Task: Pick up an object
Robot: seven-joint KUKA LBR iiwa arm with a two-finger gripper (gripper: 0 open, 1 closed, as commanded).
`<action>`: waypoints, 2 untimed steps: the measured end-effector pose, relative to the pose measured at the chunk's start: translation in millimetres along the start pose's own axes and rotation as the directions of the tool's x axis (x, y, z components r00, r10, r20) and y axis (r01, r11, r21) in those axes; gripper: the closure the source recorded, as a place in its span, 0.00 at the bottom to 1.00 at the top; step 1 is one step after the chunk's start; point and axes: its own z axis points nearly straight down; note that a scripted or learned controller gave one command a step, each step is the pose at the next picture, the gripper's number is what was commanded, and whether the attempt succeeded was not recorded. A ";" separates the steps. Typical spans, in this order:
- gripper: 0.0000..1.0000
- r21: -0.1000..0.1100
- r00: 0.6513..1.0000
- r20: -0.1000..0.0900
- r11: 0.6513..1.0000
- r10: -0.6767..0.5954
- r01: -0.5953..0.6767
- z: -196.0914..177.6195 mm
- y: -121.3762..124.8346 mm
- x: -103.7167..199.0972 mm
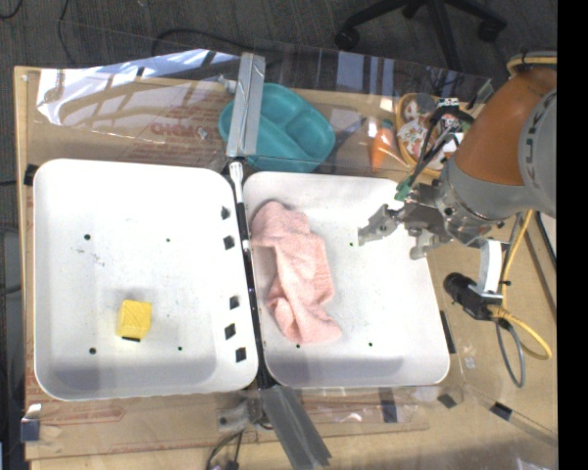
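A crumpled pink cloth [294, 272] lies in the left half of the right bin [402, 360]. A small yellow block [134, 319] sits in the lower part of the left bin [69, 194]. My gripper [397, 233] hangs over the right side of the right bin, well to the right of the cloth. Its two fingers stand apart, one finger [375, 225] toward the cloth and the other near the bin's right rim, with nothing between them.
A teal divided tray [284, 130] stands behind the bins, beside a metal post. Small colourful items [412, 130] sit at the back right. Cables and a yellow hose [514, 326] lie right of the right bin.
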 end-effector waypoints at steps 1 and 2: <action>0.00 0.001 0.945 -0.001 0.945 0.327 -0.327 -30.9 -41.2 6.4; 0.00 0.001 0.988 -0.001 0.988 0.154 -0.154 131.5 -46.1 24.1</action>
